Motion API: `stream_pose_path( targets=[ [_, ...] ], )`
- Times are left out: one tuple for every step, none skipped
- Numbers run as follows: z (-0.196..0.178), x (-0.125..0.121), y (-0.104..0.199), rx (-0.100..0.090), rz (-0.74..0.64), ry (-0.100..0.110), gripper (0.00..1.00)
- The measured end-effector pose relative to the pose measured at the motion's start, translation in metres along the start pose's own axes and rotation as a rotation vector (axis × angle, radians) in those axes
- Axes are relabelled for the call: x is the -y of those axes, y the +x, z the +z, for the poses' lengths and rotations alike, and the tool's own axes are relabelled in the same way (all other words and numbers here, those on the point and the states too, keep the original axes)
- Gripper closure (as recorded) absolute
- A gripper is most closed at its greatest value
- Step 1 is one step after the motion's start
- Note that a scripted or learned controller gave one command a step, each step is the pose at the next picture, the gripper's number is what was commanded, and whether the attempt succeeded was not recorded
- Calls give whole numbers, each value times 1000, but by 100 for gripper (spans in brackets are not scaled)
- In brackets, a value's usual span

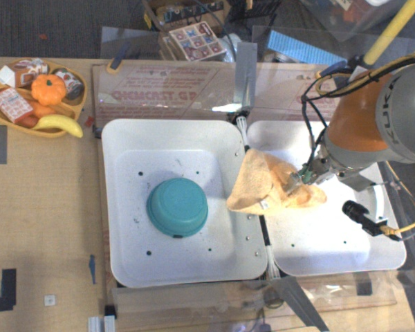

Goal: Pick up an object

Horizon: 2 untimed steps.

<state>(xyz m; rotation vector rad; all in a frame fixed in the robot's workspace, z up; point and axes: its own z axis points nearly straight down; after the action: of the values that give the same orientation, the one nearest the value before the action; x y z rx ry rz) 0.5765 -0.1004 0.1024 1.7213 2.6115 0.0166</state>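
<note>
From above, the pincer [306, 176] sits over the right white plastic bin [346, 254], pressed into the crumpled yellow-orange cloth [266, 184]; how far its fingers are parted cannot be told. The cloth spreads from the pincer toward the left, its long axis running roughly left to right, its far end draped across the rims where the two bins meet. Farther left of the pincer, a teal upturned bowl [178, 207] rests in the left white bin [124, 151].
</note>
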Motion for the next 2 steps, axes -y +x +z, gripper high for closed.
stream_pose_path(
  targets=[
    [0,0,0,0,0,0,0],
    [-10,0,-1,3,1,-3,100]
  ],
)
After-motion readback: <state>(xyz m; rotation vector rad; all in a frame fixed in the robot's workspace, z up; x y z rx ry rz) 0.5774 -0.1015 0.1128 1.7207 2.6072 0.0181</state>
